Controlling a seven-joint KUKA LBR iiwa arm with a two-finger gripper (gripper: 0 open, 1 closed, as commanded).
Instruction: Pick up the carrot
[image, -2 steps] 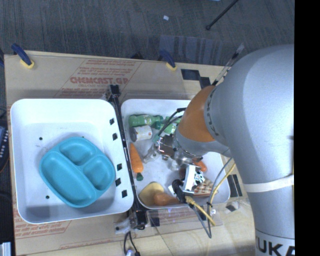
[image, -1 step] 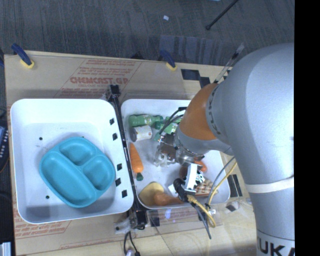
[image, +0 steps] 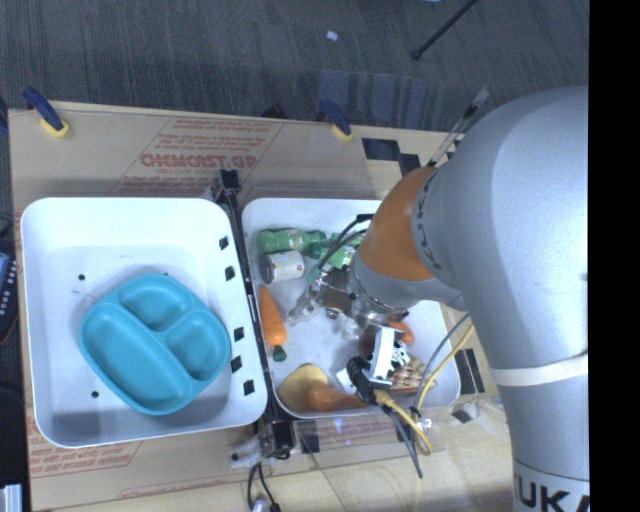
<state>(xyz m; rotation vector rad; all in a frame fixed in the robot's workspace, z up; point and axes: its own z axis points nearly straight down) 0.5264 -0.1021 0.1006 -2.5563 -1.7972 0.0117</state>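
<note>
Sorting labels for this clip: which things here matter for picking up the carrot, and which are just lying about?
Belongs to the job:
carrot, against the right bin's left wall
gripper, close beside it

Just lying about:
blue divided plate in the left bin
green bottle
small can
tan piece

We see an evenly lit scene under cool, diffuse light from above — no hard shadows anywhere. The two white bins (image: 130, 225) read bright, nearly washed out along their floors, with soft grey shading at the inner walls. The blue tray (image: 155, 342) casts a faint shadow beneath its lower edge. The arm (image: 520, 240) looms large and slightly soft — close to the lens, its grey shell shows a gentle sheen. Overall sharpness is modest; small items look grainy, and the dark floor at the top is dim.
</note>
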